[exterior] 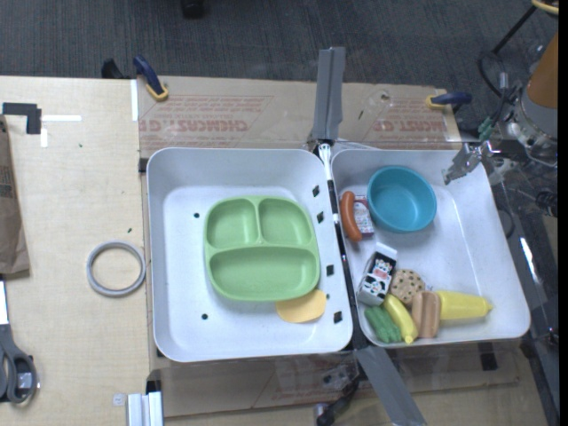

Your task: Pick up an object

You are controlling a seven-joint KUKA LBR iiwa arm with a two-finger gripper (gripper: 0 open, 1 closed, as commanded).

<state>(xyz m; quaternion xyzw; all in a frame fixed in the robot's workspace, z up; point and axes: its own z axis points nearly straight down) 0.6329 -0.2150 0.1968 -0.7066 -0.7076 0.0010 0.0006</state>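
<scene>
this looks like a robotics lab. two white bins point(169, 238) sit on a cardboard-covered bench point(213, 118) held by clamps point(151, 78) at 11 and 1 o'clock, with grey carpet point(266, 16) at 12 and toy food point(426, 313) at 5.

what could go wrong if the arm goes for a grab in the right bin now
1. The toy food at the near edge of the right bin lies packed together and touching, so the gripper may nudge neighbours or close on two items.
2. The blue bowl is wide and round; the fingers may slip off its rim.
3. The hot dog lies against the divider wall, leaving little room for a finger.
</scene>
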